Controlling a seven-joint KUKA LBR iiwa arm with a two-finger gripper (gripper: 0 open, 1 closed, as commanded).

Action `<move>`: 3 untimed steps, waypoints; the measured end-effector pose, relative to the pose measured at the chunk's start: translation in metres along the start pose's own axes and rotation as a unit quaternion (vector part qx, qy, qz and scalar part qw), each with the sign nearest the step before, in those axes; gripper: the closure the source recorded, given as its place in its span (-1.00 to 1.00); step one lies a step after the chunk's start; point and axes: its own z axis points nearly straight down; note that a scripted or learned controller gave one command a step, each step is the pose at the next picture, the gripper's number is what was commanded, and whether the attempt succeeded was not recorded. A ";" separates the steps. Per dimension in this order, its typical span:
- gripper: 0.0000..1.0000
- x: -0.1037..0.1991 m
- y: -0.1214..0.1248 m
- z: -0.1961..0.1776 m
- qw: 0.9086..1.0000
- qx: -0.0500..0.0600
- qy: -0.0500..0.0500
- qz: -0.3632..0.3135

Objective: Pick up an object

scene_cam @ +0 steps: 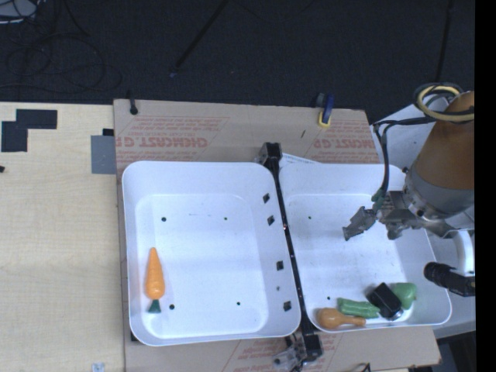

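White left bin: carrot lies lengthwise, tip pointing away; end effector state unclear.

Bench was light wood with a few dark rectangular patches at the left. A brown printed cardboard sheet lay flat on it. Two white bins, the left bin and the right bin, sat side by side on the cardboard, probably touching along a black divider strip.
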 end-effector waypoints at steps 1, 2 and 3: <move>-1.00 0.099 0.028 -0.197 1.000 -0.011 0.000 -0.005; -1.00 0.186 0.012 -0.288 1.000 -0.006 0.001 -0.005; -1.00 0.189 -0.025 -0.137 1.000 0.008 -0.002 0.000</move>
